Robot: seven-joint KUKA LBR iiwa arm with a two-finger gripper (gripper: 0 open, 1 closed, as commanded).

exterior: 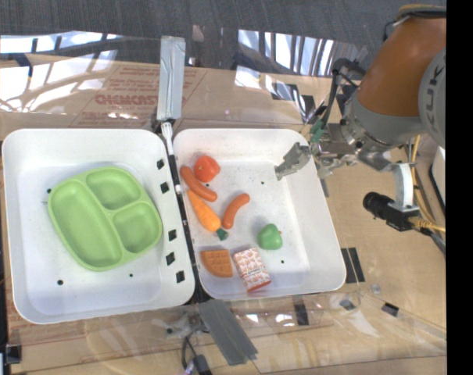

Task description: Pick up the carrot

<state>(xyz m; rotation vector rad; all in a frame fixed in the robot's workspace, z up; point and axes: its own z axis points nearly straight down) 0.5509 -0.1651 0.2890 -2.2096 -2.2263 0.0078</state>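
- Camera view: the left bin (21, 209) holds a green divided plate (103, 217).
- The right bin (299, 233) holds the carrot (205, 212) near its left wall, lying between two sausages (198, 183) (235, 209).
- A tomato (207, 167) sits above them; a green pepper (270, 237), a waffle (216, 262) and a small red carton (252, 269) lie toward the front.
- The gripper (292, 162) hangs over the right bin's upper right corner, well apart from the carrot, with nothing between its fingers; whether they are spread or closed cannot be told.
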